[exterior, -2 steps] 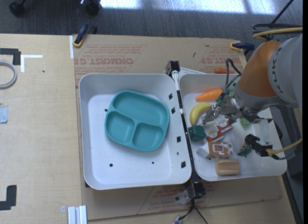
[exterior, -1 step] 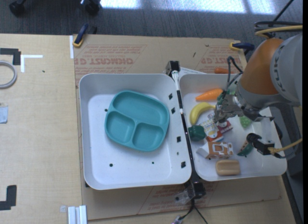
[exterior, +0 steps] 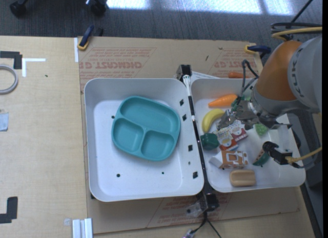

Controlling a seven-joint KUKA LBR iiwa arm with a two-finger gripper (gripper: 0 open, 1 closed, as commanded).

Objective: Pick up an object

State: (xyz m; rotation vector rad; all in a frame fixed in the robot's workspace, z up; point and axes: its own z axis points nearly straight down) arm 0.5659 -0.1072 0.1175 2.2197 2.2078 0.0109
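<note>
Reaching arm (exterior: 287, 78): seen over the right bin (exterior: 266, 185), with the gripper (exterior: 233, 117) low above the clutter.
Gripper state: whether it is apart or together cannot be told; nothing is seen held.
Likely target: the packet (exterior: 231, 135) just below the gripper, judged from nearness alone. The banana (exterior: 211, 120) beside it is the next candidate.
Packet handling: judged light, thin, crinkly and slippery. It lies nearly flat, so an edge or a raised fold would have to be pinched.
Banana handling: judged light, stiff and smooth, probably a toy. It would best be taken across the middle of its curve, where some room is left on both sides.
Neighbours: a carrot (exterior: 222, 100) lies behind the banana and a green piece (exterior: 209, 141) in front of it. A carton (exterior: 234, 158) and a bun (exterior: 242, 177) lie nearer the front wall.
Left bin (exterior: 97, 145): a teal plate (exterior: 146, 128) lies in it, well apart from the gripper.
Hidden: the far right part of the right bin is covered by the arm. The packet's print is too small to be read. Where the gripper ends and the packet begins is hard to make out.
</note>
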